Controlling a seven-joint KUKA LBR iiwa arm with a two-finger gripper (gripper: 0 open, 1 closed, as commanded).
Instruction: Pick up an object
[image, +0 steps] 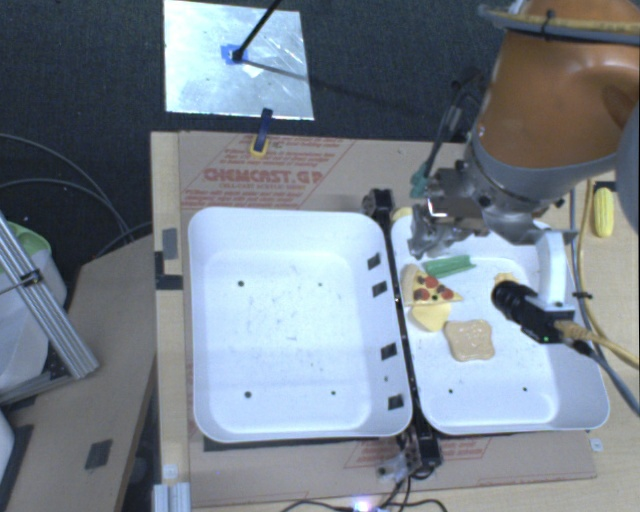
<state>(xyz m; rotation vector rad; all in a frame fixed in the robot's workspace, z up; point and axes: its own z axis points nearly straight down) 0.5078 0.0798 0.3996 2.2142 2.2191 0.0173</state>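
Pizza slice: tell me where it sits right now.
The pizza slice lies in the right bin, near its left wall, just below the green piece and above the toast, with the gripper hanging close above.

Arm (560, 90) enters from upper right, orange band above grey wrist (520, 185). End effector (430, 240) points down, low over the right side.

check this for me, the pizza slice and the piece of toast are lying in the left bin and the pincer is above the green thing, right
Not quite: the pizza slice and toast lie in the right bin, not the left bin, as the camera view shows. The pincer is indeed above the green thing.
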